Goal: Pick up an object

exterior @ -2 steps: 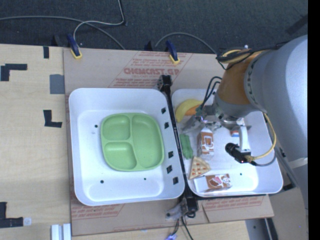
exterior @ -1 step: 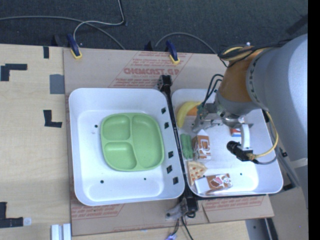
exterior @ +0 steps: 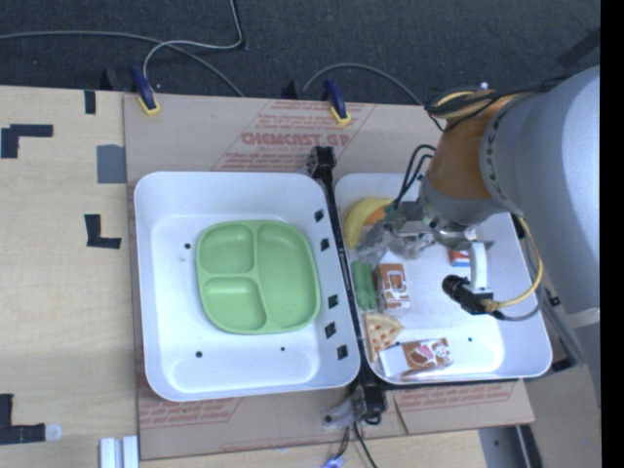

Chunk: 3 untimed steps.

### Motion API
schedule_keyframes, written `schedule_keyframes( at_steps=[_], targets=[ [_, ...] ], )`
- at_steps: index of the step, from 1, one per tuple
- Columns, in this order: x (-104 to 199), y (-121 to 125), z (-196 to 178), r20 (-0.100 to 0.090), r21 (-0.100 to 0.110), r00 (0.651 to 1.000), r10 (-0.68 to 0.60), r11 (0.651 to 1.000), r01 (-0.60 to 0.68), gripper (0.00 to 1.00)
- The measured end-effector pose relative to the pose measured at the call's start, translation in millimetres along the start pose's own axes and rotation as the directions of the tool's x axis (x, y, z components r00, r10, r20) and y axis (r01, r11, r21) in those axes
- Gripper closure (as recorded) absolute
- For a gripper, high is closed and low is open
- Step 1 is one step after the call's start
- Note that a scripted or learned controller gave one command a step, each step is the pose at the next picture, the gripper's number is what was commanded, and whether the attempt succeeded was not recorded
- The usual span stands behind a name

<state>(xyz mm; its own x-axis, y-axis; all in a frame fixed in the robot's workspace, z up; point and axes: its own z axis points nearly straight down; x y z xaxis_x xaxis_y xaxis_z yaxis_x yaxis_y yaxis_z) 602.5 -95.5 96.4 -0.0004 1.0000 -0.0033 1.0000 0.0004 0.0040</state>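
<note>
My gripper [exterior: 387, 238] is low in the right bin [exterior: 517, 354], at its upper left part. It hangs over a yellow banana-like toy [exterior: 363, 213] and just above a small brown and white box [exterior: 393, 287]. A green piece [exterior: 363, 287] lies left of that box, against the bin's left wall. A pizza-slice toy [exterior: 380, 332] and a flat white and brown packet [exterior: 425, 356] lie nearer the front. The grey wrist with its orange band [exterior: 458, 154] hides the back of the bin.
The left bin [exterior: 166, 359] holds a green divided plate [exterior: 258, 274]. A small red and blue item [exterior: 459, 257] lies right of the gripper. A black cable [exterior: 468, 296] loops beside the wrist. Black clips run along the wall between the bins [exterior: 336, 261].
</note>
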Motion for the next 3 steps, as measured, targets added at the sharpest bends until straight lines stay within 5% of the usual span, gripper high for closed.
schedule_keyframes(
  at_steps=[1, 2, 3],
  targets=[
    [-3.7, -49.2, 8.1, -0.003, -0.005, 1.000, 0.000, 1.000, 0.000, 0.00],
    [-7.4, -31.8, 10.2, -0.004, 0.003, 1.000, 0.000, 1.000, 0.000, 0.00],
    [-8.2, -31.1, 0.1, -0.001, 0.001, 1.000, 0.000, 1.000, 0.000, 1.00]
  ],
)
